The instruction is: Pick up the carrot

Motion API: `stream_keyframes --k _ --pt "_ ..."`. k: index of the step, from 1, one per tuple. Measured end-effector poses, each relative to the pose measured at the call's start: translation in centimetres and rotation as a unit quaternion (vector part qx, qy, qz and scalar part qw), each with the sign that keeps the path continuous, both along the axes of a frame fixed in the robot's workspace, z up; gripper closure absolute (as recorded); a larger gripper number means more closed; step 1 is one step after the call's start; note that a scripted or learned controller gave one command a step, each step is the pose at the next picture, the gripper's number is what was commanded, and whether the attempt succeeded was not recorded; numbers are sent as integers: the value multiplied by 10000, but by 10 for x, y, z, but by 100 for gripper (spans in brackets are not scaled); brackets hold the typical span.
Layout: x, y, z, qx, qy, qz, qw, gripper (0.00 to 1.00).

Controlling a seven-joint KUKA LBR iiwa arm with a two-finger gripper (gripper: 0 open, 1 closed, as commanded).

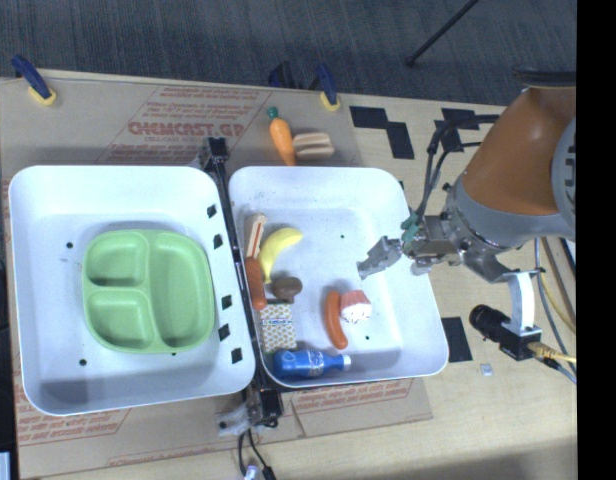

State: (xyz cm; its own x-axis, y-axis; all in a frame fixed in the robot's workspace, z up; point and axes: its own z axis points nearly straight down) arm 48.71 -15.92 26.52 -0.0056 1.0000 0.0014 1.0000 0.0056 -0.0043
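The arm [523, 168] reaches in from the right, its orange band bulking over the bench edge, and the gripper [380, 256] hangs over the right side of the right bin [323, 183]. Its grey tip shows against the white floor, but from this angle I cannot tell how far the jaws stand apart, and nothing can be seen between them. The carrot [281, 139] is not in either bin: it lies on the cardboard sheet [178, 118] just beyond the right bin's far rim, orange body with a green top, touching or just beside a small hot-dog bun [313, 146]. It is well apart from the gripper. Inside the right bin, along its left wall, sit a banana [278, 247], a brown round piece [285, 289], a chequered packet [277, 324] and a blue bottle [306, 363] lying on its side at the near wall. A sausage [334, 318] lies near the middle with a red and white piece [355, 309] touching it, both just below the gripper's tip. The left bin [48, 198] holds a green divided plate [148, 290], set flat.
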Motion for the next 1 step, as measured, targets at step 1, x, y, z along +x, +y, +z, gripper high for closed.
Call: stream_keyframes --k 1 --pt "-9 51 -171 -4 -37 -1686 9857 0"
